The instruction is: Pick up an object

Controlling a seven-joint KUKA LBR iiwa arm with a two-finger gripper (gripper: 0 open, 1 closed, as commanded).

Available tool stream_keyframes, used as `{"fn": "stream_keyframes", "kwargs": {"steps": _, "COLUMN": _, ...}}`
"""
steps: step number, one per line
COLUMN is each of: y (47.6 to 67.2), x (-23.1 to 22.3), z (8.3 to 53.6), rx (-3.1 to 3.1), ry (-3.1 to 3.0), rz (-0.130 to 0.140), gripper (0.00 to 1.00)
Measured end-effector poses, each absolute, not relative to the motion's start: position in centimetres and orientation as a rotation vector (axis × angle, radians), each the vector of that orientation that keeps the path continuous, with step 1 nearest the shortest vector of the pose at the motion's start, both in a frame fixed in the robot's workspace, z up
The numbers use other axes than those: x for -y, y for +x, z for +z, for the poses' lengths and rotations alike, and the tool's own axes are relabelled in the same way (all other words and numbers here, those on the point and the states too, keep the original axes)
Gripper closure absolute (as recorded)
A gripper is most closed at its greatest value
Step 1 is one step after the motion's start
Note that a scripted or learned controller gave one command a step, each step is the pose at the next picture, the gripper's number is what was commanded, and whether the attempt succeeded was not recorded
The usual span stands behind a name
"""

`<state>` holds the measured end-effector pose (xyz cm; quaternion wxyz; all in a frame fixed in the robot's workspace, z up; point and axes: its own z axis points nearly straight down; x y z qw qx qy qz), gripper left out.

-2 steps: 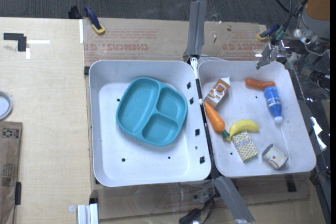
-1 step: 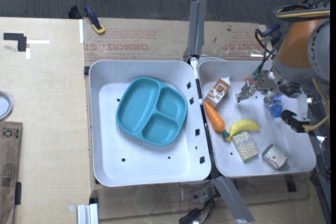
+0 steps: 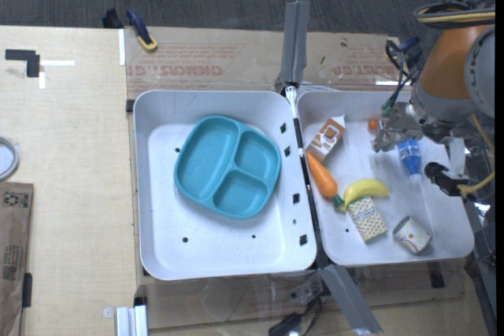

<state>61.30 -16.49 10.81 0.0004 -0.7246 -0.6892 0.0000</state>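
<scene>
Reaching in: the grey arm (image 3: 457,67) enters from the right, cut off by the frame edge, its orange band above the wrist.
Gripper: the gripper (image 3: 391,136) hangs over the upper part of the right bin (image 3: 465,248); cables and the wrist body crowd it, so whether it is parted or closed cannot be told.
Half-hidden: a blue-capped bottle (image 3: 409,157) lies just below the gripper, partly under the arm's hardware; a small orange item (image 3: 372,123) beside the gripper is too small to identify.
Right bin, counted: one carton (image 3: 327,138) near the top left, one carrot (image 3: 321,175) along the left wall, one banana (image 3: 365,190) in the middle, one speckled box (image 3: 367,219) touching the banana's underside, one paper cup (image 3: 413,234) on its side near the lower right corner.
Left bin (image 3: 157,232): one blue divided plate (image 3: 228,167) with three compartments, bare white floor on all sides of it.
Open room: bare floor in the right bin lies between the bottle and the cup.
Bench (image 3: 63,169): a tape roll (image 3: 5,160) is cut off at the left edge.
</scene>
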Motion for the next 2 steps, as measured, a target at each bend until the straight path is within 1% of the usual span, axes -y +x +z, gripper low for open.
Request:
{"fn": "stream_keyframes", "kwargs": {"steps": 1, "y": 61.30, "x": 16.50, "z": 10.81, "rx": 2.164, "ry": -2.276, "rz": 0.000, "gripper": 0.00}}
{"fn": "stream_keyframes", "kwargs": {"steps": 2, "y": 61.32, "x": 16.60, "z": 11.77, "rx": 2.163, "ry": -2.279, "rz": 0.000, "gripper": 1.00}}
